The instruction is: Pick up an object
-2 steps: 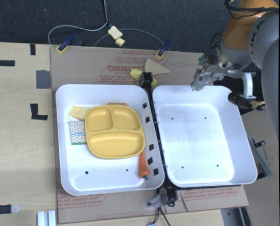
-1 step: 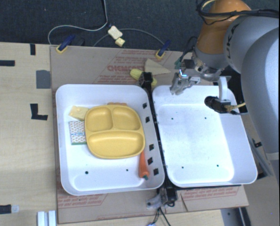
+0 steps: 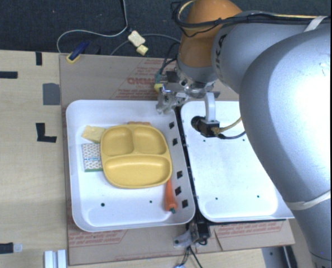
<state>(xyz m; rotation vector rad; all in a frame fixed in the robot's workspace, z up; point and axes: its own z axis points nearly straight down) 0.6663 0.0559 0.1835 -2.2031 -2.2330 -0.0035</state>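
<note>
A yellow divided plate (image 3: pixel 135 155) lies in the middle of the left bin (image 3: pixel 87 214). An orange carrot-shaped piece (image 3: pixel 169 197) rests at the plate's lower right, near the bin's right wall. A pale yellow wedge (image 3: pixel 92 133) and a small patterned sponge-like block (image 3: pixel 91 157) sit left of the plate. My gripper (image 3: pixel 171 102) hangs over the far end of the divide between the two bins, above the left bin's top right corner, well apart from the plate.
The right bin (image 3: pixel 232 177) lies under the arm's wrist. The big grey arm covers the view's right side. Cardboard lies under both bins. Cables and a small connector (image 3: pixel 136 41) lie on the dark surface behind the bench.
</note>
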